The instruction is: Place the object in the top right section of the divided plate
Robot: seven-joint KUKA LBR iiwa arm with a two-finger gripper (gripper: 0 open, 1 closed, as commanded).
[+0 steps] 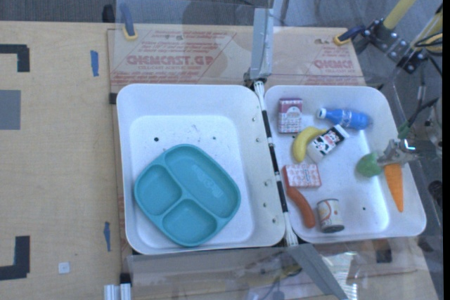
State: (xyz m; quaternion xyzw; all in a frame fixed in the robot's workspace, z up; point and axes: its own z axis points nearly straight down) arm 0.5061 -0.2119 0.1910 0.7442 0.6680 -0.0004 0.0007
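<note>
Divided plate (187, 194) — carrot (394, 185) top obscured

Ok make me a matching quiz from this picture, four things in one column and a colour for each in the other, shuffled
Things:
1. divided plate
2. banana
3. carrot
4. bottle

Colours:
A. orange
B. blue
C. teal
D. yellow

Pairs: 1-C, 2-D, 3-A, 4-B

A divided plate (187, 194) lies in the left bin (133, 105). The right bin (380, 98) beside it holds a banana (304, 142), carrot (395, 186) and can (329, 215).
</note>
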